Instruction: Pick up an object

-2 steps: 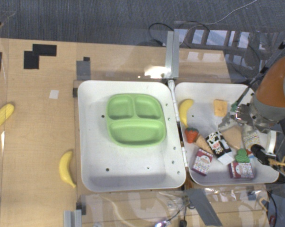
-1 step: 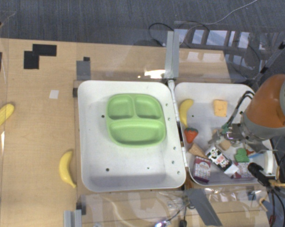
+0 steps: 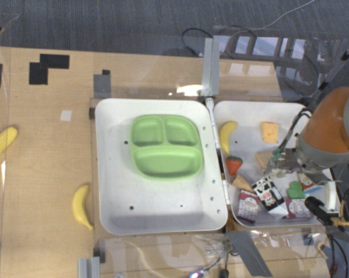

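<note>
My gripper [image 3: 278, 161] is low inside the right bin [image 3: 253, 112], coming down from the orange-banded wrist [image 3: 335, 127] on the right. It hovers over a tan piece [image 3: 263, 158] in the middle of the bin. Close around it lie a strawberry [image 3: 234, 165], a tan wedge [image 3: 242, 182], a black-and-white carton [image 3: 267, 193] and a green object [image 3: 295, 190]. A small banana [image 3: 228, 135] and an orange cheese square [image 3: 270, 132] lie further back. I see nothing lifted off the bin floor.
The left bin [image 3: 113, 172] holds a green divided plate [image 3: 166, 145]. Maroon packets [image 3: 248, 206] lie at the right bin's front edge. Two bananas [image 3: 2, 142] [image 3: 82, 206] rest on the bench left of the bins. A metal divider [image 3: 210, 68] stands behind them.
</note>
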Tool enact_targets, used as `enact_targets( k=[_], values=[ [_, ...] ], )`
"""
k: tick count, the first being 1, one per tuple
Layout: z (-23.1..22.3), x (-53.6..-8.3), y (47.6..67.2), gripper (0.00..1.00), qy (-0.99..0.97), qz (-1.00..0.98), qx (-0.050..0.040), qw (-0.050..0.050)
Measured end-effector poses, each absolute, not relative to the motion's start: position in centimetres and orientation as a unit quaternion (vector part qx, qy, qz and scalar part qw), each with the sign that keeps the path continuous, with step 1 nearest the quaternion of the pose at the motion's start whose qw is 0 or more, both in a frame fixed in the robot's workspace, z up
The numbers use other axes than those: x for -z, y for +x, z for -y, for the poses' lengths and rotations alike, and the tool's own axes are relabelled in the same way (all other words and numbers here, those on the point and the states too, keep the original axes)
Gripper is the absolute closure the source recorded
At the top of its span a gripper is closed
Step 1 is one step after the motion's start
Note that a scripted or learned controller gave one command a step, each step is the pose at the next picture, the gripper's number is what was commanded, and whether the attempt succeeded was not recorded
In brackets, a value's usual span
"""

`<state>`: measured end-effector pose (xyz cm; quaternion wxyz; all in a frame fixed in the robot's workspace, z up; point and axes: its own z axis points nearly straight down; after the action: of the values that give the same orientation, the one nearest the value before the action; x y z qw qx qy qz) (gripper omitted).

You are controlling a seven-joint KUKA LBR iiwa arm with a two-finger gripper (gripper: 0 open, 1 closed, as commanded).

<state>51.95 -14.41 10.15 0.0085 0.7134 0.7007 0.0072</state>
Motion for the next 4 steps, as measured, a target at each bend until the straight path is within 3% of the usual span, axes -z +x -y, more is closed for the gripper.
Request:
enact_targets(
  k=[1, 2, 3, 4],
  values=[
    [15.9, -9.0, 51.8, 1.00, 0.681, -0.733, -0.0052, 0.004],
    [16.2, -9.1, 51.8, 0.00, 0.682, -0.731, -0.0042, 0.009],
    [16.2, -9.1, 51.8, 0.00, 0.682, -0.731, -0.0042, 0.009],
    [11.8, -9.0, 55.8, 0.00, 0.673, -0.740, -0.0054, 0.007]
  ],
)
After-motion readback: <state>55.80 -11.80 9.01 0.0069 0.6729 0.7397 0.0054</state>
